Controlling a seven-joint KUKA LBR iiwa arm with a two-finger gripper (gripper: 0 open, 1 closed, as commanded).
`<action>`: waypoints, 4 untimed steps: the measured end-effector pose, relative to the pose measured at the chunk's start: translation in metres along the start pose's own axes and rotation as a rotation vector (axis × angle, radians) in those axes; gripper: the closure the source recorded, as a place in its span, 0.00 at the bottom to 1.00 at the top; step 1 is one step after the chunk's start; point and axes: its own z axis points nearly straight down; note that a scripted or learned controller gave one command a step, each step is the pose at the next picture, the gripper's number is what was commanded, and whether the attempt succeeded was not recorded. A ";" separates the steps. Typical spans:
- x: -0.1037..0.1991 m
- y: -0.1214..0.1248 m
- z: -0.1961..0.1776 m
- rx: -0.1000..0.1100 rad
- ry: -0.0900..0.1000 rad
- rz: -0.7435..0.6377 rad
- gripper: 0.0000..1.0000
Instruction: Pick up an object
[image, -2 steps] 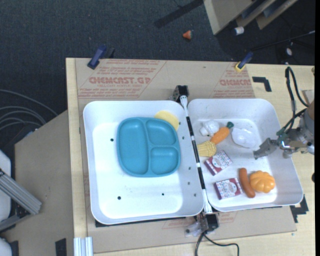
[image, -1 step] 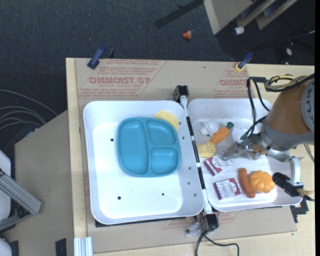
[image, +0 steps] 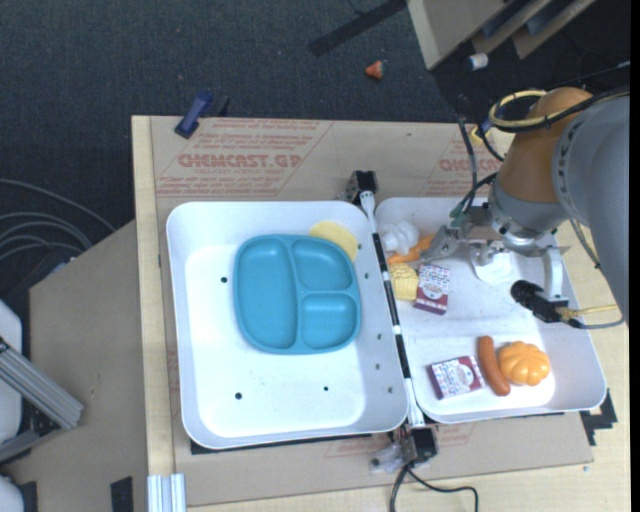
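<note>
My gripper (image: 468, 243) hangs over the back middle of the right bin (image: 580, 385), below the grey wrist. Just to its left and front lies a small red-and-white carton (image: 433, 288). A yellow piece (image: 403, 283) and a thin orange piece (image: 414, 247) sit beside the bin's left wall, with a white lump (image: 400, 235) behind them. A white round thing (image: 493, 266) lies directly under the wrist. Toward the front are a second red-and-white carton (image: 455, 377), a sausage (image: 491, 365) and an orange pumpkin (image: 526, 363). Nothing is seen held.
The left bin (image: 210, 400) holds a blue divided plate (image: 296, 293) with a yellow round object (image: 337, 236) at its back right corner. A clamp (image: 363, 187) sits where the bins meet at the back. The arm covers the right bin's back right corner.
</note>
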 end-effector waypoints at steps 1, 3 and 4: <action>0.003 0.028 0.007 0.044 -0.002 -0.001 0.00; 0.012 0.028 0.008 0.039 -0.002 0.001 0.00; 0.003 0.031 0.008 0.029 0.003 -0.001 0.00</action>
